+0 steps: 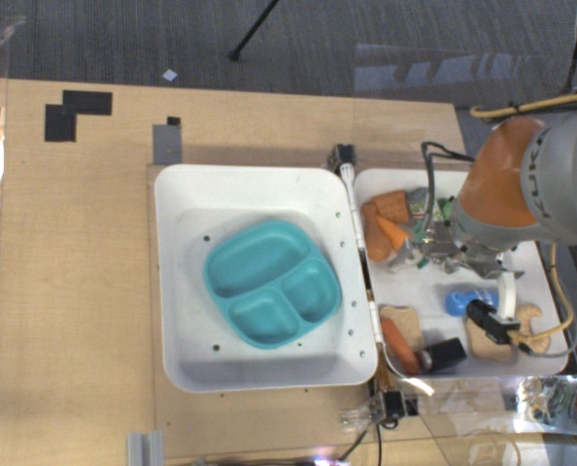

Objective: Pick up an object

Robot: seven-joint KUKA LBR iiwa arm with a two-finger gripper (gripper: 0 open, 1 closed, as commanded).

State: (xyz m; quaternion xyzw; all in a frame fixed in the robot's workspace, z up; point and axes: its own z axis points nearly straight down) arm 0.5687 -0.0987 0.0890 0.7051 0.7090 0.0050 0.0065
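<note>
Pale wood made up the counter [75,289], matte and grained, with two shallow white bins set side by side on it. Smooth moulded plastic formed the left bin [186,357], rounded at its corners, and in its middle lay a teal tray [269,282] with three soft-edged compartments, turned at a slant. Bare white floor ringed that tray on every side.

Much more crowded was the right bin [560,357]. An orange wedge [390,229] lay on a brown block [386,207] near its upper left corner; a small glossy blue piece [460,302] sat toward the middle; a red-orange sausage shape [401,343], a black block [446,353] and a tan lump [491,345] pressed along the near wall.

From the right came the grey arm with its orange band [497,178], and the gripper [426,252] hung low over the right bin just beside the orange wedge, amid wires. Whether its fingers were apart or together I could not tell.
</note>
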